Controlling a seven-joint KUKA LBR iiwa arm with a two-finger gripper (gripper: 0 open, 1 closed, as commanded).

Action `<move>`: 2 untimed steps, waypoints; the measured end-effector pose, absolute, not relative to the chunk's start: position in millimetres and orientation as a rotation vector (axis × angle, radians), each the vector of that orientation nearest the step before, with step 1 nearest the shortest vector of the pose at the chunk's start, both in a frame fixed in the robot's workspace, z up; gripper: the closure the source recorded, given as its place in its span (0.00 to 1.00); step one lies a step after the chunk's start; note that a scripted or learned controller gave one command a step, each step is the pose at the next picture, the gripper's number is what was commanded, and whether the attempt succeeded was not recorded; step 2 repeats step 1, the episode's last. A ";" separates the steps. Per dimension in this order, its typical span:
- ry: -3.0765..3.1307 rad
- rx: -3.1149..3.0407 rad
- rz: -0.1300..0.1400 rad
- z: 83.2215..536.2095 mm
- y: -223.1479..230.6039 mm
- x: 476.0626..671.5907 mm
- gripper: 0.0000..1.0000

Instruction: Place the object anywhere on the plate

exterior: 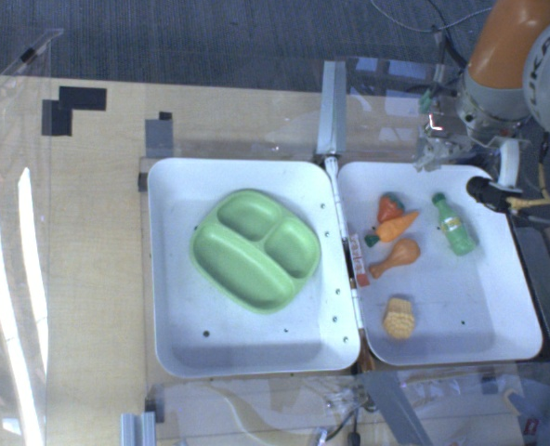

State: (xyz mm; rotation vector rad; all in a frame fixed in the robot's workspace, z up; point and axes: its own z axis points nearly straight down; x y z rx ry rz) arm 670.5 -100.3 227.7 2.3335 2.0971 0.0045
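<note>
From my remote seat I see a pale wooden bench (pixel 80 277) carrying two shallow white bins side by side. The left bin (pixel 177 342) holds a green plate (pixel 255 248) with three compartments, lying tilted near the bin's middle. The right bin (pixel 461 337), just beside the plate's bin, holds the small things. The grey arm with its orange band (pixel 517 35) hangs over the far right corner of that right bin, well apart from the plate. Its claw (pixel 439 142) sits at the right bin's far rim; I cannot tell how it is set, and I see nothing held in it. Inside the right bin, a green bottle (pixel 455 224) lies toward the far right. An orange carrot (pixel 396 224) and a red piece (pixel 387 207) lie touching, nearer the plate's side. A brown drumstick (pixel 396 257) lies just below the carrot. A yellow corn cob (pixel 399 318) rests nearest me, apart from the rest.
</note>
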 end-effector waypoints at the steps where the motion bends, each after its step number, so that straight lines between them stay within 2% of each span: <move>1: 2.138 2.296 0.002 232.9 -105.4 670.5 1.00; 2: 2.138 2.296 0.002 232.9 -105.4 670.5 1.00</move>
